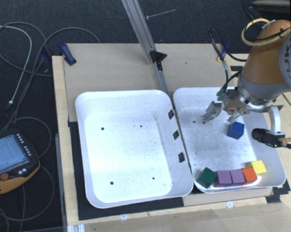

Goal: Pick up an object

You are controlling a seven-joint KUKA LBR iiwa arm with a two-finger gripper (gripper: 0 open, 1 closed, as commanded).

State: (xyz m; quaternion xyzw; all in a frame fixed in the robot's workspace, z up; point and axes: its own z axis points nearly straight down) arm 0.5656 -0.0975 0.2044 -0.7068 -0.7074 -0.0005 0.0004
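A robot arm [266,60] reaches in from the right over the right bin [202,98]. Its gripper [221,115] hangs above the bin floor with its two fingers spread wide and nothing between them. A blue block [236,130] lies just beside the near finger. Along the bin's near wall sit green [206,177], purple [224,177], red [237,176], orange [248,174] and yellow [259,168] blocks in a row.
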